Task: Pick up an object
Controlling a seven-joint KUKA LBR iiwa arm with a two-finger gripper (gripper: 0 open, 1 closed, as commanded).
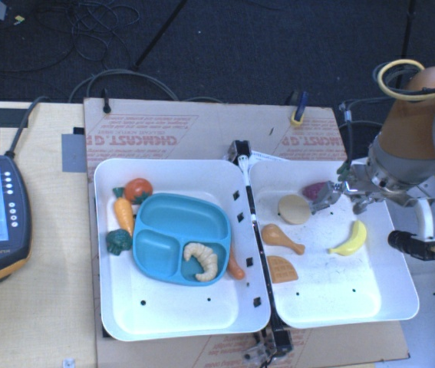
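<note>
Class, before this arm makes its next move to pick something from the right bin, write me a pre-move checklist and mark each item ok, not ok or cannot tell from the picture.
1. Gripper over the right white bin: ok.
2. Something caught between its fingers: cannot tell; they are too small and blurred.
3. Targets close by: ok; the round beige disc and the dark purple piece lie right beside the gripper.
4. Yellow toy banana lying apart from other items: ok.
5. Tan toy drumstick clear of the divider between the bins: not ok; it lies close against it.
</note>
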